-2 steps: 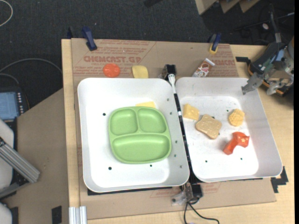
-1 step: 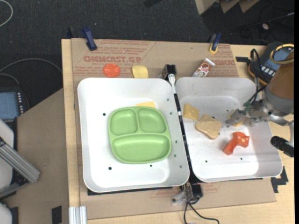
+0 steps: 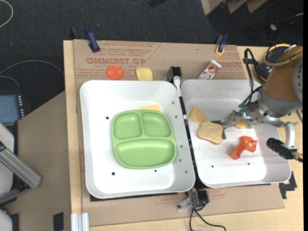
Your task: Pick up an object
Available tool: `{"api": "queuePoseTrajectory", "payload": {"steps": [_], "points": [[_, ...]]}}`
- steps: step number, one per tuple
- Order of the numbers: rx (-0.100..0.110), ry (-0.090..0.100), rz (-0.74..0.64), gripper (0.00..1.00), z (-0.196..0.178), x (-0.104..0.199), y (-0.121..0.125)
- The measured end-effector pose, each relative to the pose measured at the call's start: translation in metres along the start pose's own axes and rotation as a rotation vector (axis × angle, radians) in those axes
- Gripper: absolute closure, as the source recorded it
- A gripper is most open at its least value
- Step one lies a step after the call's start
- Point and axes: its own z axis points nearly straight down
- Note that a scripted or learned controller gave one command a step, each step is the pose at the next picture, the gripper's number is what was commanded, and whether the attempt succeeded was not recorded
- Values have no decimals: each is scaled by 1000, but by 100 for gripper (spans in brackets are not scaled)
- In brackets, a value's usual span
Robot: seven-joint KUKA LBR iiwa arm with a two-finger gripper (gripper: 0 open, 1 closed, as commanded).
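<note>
I've got the hand (image 3: 236, 121) low in the right bin (image 3: 211, 170), reaching; can't tell its grip. Next I settle it over the bread slice (image 3: 211, 132).

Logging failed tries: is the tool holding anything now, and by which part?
Cannot be told. The tool sits low in the right bin beside the toast slice, but its tips are too small to make out.

Yellow piece (image 3: 150, 108) half under green plate (image 3: 143, 139); arm (image 3: 285, 85) cut off at right edge.
</note>
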Motion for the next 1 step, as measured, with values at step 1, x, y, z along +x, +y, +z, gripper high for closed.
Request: {"api": "queuePoseTrajectory", "payload": {"steps": [1], "points": [[6, 3, 5, 0, 0, 37, -78]]}}
